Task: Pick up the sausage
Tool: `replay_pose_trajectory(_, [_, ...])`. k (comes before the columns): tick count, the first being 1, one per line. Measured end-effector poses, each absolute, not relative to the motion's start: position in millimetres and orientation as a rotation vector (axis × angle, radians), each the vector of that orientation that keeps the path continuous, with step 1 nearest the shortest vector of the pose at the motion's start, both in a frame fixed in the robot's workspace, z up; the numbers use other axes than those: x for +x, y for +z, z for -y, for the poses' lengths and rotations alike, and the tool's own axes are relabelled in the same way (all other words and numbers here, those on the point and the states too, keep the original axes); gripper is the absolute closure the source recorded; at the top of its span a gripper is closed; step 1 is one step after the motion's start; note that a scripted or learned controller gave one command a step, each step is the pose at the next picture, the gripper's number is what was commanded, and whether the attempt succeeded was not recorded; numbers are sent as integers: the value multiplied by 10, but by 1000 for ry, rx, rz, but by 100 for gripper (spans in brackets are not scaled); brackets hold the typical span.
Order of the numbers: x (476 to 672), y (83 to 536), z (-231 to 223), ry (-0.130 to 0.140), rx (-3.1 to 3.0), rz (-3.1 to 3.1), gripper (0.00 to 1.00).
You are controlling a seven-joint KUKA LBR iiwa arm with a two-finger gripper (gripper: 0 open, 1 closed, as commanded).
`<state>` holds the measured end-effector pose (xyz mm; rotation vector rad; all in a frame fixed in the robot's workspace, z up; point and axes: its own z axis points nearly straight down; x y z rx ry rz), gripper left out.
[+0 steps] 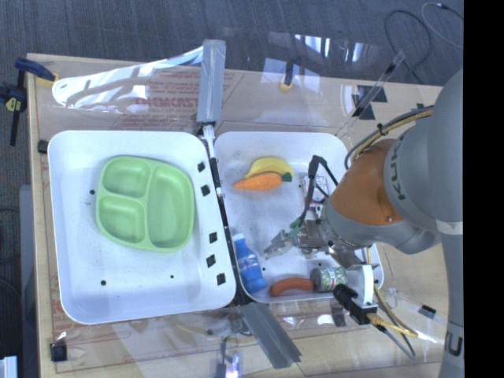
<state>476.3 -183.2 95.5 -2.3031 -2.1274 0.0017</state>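
Hanging over the right bin (pixel 346 144), just above the sausage (pixel 291 287) and not touching it: end effector (pixel 277 244), fingers spread, nothing between them. Lying along that bin's front wall, sausage between a blue bottle (pixel 249 263) and a small jar (pixel 329 277). Farther back, carrot (pixel 257 182) against banana (pixel 269 166); green divided plate (pixel 146 203) in left bin (pixel 67 152).

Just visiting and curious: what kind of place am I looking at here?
Probably a robotics lab bench: a robot arm reaches over two white bins, with toy food like a sausage and carrot.
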Motion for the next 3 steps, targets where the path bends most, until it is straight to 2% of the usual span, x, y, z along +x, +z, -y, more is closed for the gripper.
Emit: replay_pose_trajectory(3, [4763,956,1833,2,-2303,2128,0])
